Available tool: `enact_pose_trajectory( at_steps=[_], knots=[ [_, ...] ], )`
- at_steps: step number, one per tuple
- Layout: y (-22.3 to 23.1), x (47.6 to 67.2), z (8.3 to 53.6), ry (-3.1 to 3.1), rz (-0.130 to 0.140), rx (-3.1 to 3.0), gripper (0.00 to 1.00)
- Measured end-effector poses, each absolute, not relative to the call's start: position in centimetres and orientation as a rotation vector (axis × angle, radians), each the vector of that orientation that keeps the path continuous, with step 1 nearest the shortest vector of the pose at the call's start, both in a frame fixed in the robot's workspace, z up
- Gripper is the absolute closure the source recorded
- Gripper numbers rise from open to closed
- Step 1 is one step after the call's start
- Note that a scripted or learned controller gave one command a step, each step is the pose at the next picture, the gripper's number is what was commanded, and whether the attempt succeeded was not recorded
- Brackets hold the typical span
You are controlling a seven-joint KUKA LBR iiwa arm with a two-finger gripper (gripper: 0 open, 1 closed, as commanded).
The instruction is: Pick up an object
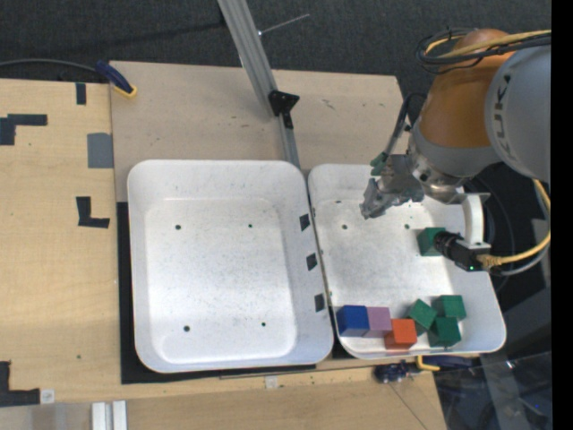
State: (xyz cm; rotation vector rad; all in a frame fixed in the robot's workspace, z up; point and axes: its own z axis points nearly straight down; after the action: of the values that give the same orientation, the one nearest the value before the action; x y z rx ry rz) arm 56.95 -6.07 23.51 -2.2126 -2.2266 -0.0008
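Observation:
My gripper (371, 208) hangs over the far part of the right bin (358, 258), above bare white floor, with nothing visible in it. A green block (433, 241) lies to its right near the bin's right wall. Along the near edge of the bin sit a blue cube (353, 319), a purple cube (379, 319), an orange cube (403, 331) and three green blocks (445, 331) bunched in the near right corner. All of these lie well apart from the gripper.
The left bin (215, 267) stands beside the right one, sharing a raised rim with black clips (309, 260). A slanted metal rail (255, 52) crosses the bench behind the bins. Yellow cable (515, 253) trails by the right bin's right wall.

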Motion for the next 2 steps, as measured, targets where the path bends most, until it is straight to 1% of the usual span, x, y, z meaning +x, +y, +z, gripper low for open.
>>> enact_pose_trajectory(
  at_steps=[1, 2],
  knots=[
    [-0.6, 54.7, 22.6, -2.226, 0.002, -2.212, 1.00],
    [4.5, 54.3, 22.9, -2.228, 0.000, -2.211, 1.00]
  ],
)
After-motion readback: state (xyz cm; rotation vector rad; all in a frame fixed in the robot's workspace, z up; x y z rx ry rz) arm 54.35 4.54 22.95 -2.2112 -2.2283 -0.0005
